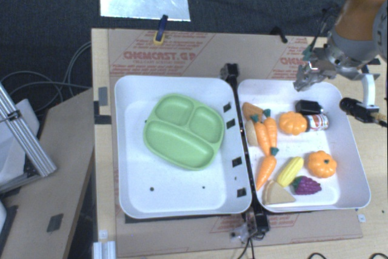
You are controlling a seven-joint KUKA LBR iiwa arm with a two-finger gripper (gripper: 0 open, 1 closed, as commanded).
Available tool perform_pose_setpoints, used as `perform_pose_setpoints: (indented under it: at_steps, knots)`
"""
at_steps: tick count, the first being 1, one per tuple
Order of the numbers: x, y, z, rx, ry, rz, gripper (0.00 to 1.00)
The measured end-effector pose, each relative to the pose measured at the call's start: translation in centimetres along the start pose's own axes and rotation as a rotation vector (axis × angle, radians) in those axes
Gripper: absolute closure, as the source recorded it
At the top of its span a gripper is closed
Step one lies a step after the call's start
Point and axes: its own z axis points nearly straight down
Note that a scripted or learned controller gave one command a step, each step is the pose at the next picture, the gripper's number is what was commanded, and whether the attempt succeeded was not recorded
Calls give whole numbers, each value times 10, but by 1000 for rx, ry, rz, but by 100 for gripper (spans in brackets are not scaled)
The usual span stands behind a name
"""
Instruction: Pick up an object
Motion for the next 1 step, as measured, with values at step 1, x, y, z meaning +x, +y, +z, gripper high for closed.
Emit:
perform_pose_setpoints:
  at_steps: [1]
  knots:
    - [42,-28,-10,6,3,-3,100]
